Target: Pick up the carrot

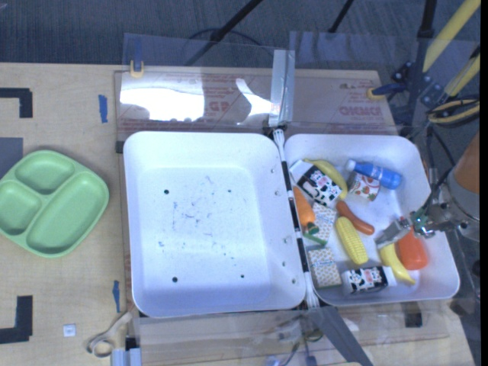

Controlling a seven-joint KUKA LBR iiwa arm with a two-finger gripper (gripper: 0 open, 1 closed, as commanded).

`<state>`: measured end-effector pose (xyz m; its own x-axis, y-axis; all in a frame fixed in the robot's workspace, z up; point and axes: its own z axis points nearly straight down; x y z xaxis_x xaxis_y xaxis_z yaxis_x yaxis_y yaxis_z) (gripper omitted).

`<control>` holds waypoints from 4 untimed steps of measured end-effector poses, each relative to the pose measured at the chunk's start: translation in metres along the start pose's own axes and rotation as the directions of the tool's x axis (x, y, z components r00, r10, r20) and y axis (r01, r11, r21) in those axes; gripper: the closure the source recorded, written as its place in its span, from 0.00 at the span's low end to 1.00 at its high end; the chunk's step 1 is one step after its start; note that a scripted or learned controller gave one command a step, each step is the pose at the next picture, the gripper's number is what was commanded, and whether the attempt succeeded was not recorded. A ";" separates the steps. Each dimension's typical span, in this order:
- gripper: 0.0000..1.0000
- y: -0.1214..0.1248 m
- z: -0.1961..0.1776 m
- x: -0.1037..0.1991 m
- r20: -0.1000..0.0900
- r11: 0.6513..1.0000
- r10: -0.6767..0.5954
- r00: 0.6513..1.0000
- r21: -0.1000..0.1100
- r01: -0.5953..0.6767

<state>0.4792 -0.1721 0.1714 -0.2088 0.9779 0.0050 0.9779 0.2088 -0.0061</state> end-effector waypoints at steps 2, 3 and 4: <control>1.00 0.008 -0.035 0.031 0.003 0.965 -0.263 0.965 -0.002 0.263; 1.00 0.015 -0.120 0.065 0.008 0.837 -0.547 0.837 -0.002 0.547; 1.00 0.013 -0.101 0.059 0.003 0.806 -0.591 0.806 0.000 0.591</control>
<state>0.4802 -0.1116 0.2724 -0.7466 0.6652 0.0046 0.6652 0.7466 -0.0020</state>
